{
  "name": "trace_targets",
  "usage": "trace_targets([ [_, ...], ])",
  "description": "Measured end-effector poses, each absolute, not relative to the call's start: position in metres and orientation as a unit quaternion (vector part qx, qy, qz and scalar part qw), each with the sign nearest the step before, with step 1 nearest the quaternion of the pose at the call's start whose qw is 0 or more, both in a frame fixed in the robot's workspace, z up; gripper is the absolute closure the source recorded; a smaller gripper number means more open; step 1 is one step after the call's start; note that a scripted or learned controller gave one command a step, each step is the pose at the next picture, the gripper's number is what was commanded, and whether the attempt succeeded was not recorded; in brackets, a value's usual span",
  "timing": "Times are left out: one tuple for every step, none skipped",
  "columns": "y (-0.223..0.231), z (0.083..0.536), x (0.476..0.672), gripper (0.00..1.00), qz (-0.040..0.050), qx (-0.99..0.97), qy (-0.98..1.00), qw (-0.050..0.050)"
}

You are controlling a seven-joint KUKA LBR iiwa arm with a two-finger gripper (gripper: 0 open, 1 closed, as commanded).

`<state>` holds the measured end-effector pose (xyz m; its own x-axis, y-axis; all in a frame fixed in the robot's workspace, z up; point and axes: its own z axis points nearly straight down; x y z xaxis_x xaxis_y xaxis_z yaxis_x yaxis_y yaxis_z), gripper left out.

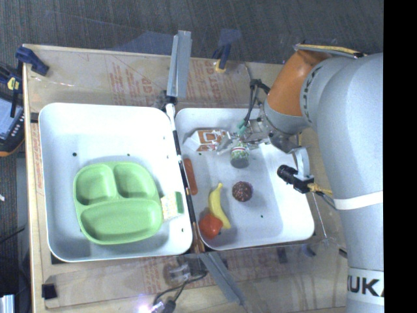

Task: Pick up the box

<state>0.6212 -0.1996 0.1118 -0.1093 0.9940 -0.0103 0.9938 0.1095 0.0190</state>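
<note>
The gripper (242,147) hangs low over the right bin (287,223), near its far wall; whether its fingers are apart or together cannot be told. The box (210,139) lies just left of it, perhaps touching. Nearer sit a dark ball (242,191), banana (218,204), tomato (210,226) and sausage (189,175). A green plate (117,202) fills the left bin (58,129).

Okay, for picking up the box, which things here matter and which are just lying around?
Part of the job:
box
gripper
right bin

Just lying about:
banana
tomato
sausage
dark red ball
green divided plate
left bin
</note>
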Motion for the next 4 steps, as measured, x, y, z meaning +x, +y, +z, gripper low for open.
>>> trace_targets([
  [-0.114,0.143,0.658,0.0,0.0008,0.63,0.776,0.0],
  [-0.162,0.091,0.573,0.0,-0.0011,0.641,0.768,-0.002],
  [-0.155,0.092,0.647,0.0,-0.0004,0.664,0.747,-0.001],
  [-0.155,0.092,0.647,0.0,-0.0004,0.664,0.748,-0.001],
])
